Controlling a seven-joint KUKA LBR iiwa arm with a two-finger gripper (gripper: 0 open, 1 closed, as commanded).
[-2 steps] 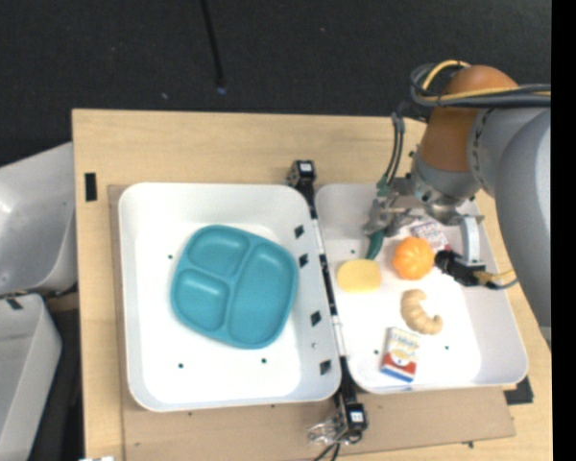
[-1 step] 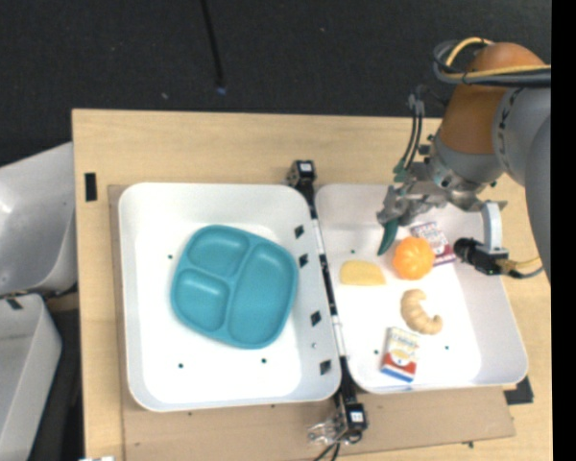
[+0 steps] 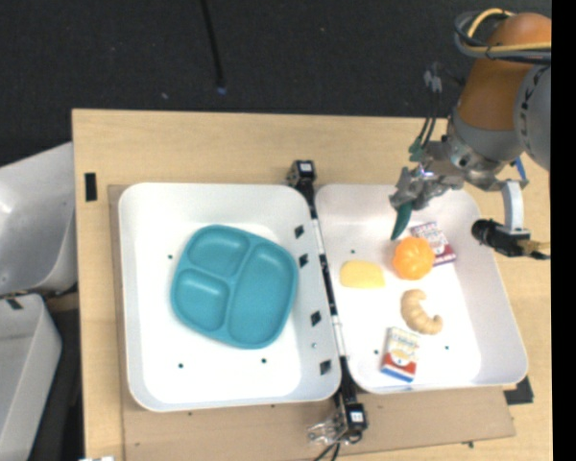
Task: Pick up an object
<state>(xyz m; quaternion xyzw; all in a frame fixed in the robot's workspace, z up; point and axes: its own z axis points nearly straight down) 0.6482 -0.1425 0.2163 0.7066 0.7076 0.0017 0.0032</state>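
Dark carpeted floor surrounds the wooden bench [image 3: 202,142]. Left bin [image 3: 144,353] contains a teal divided plate [image 3: 234,285]. Right bin [image 3: 480,344] holds the orange [image 3: 413,257], just below the gripper [image 3: 404,217]; finger state cannot be determined.

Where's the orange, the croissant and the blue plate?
orange [image 3: 413,257]: camera view, middle of the fruit.
croissant [image 3: 420,312]: camera view, middle of its curve.
blue plate [image 3: 194,255]: camera view, left rim.
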